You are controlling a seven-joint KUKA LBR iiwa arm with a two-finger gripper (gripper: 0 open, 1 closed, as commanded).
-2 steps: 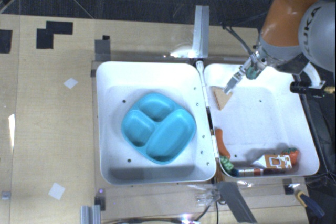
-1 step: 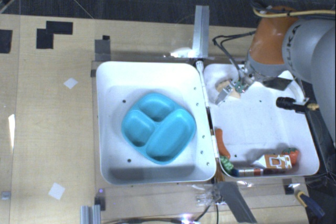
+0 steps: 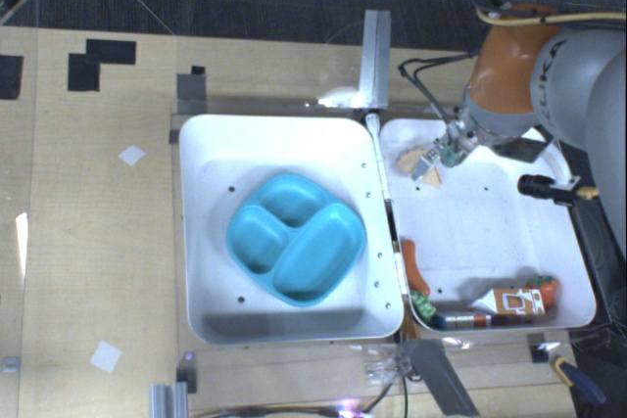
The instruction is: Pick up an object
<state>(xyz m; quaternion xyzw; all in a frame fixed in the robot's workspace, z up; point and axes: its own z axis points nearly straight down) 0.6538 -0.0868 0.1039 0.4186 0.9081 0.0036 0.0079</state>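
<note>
The end effector (image 3: 440, 152) is low in the right bin's (image 3: 490, 220) far left corner, over a small pale object (image 3: 409, 159); whether it grips is unclear. A carrot (image 3: 413, 267) lies lengthwise along the left wall, a marker (image 3: 460, 318) along the near wall. The left bin (image 3: 201, 210) holds a blue tray (image 3: 294, 237).

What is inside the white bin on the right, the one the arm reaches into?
The right bin holds an orange carrot-like toy at its left wall and a small brown bottle along its near edge. A pale object lies by the gripper; the arm covers the far corner.
</note>
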